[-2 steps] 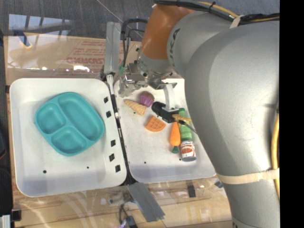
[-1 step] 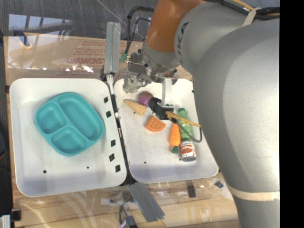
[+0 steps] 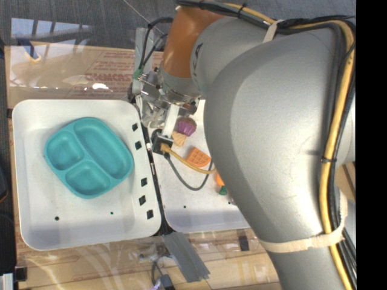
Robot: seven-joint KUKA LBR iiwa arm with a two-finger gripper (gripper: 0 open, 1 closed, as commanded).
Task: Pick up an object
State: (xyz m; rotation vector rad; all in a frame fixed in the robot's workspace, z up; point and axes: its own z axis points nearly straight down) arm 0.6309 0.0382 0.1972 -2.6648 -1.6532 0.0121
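Observation:
My gripper (image 3: 152, 121) hangs low over the left edge of the right bin (image 3: 181, 213), close to the wall between the two bins. Just to its right lies a toy ice cream cone (image 3: 183, 130) with a purple top and a tan cone. An orange waffle piece (image 3: 198, 158) lies below that. A small orange and green thing (image 3: 221, 185) peeks out from under the arm. I see nothing held in the gripper.
A teal divided plate (image 3: 89, 156) lies in the left bin (image 3: 36, 222). The big grey arm (image 3: 278, 132) covers most of the right bin. Brown cardboard and clear plastic lie behind the bins.

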